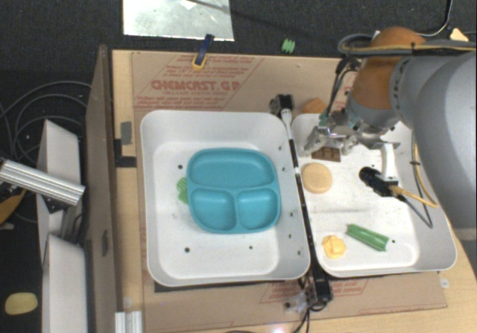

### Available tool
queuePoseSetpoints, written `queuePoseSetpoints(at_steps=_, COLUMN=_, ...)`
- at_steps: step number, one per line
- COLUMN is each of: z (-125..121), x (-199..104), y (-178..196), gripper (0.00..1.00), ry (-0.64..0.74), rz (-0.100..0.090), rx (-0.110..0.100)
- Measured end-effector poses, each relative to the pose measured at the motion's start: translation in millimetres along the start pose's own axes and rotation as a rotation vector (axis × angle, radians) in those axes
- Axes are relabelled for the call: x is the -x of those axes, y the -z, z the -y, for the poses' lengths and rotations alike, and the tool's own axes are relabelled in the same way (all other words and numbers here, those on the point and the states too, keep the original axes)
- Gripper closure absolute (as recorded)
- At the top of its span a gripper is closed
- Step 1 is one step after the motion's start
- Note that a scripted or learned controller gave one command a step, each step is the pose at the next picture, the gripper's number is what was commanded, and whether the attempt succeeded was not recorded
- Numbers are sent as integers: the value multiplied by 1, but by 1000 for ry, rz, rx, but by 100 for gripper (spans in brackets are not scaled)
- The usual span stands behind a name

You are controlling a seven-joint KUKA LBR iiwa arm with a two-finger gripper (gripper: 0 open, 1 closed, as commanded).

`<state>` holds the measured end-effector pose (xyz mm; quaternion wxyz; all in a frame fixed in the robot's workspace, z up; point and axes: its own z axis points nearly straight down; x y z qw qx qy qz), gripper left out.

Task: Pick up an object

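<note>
The grey arm [436,112] comes in from the right and bends down over the far left part of the right bin [417,253]. The gripper [328,141] hangs low there, over a small brown object [326,153]; if it touches it, or how the gripper stands, I cannot tell. Just near of it lies a round tan piece [317,177], flat, without a clear long axis. At the near side of this bin a green piece [367,237] lies with its long axis from far-left to near-right, and a yellow piece [334,246] is just left of it. The left bin [160,249] holds a blue divided tray [232,188].
</note>
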<state>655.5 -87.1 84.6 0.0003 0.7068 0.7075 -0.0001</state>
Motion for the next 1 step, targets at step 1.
queuePoseSetpoints(at_steps=1, z=-14, x=7, y=1, gripper=0, ry=3, rz=0, rx=4)
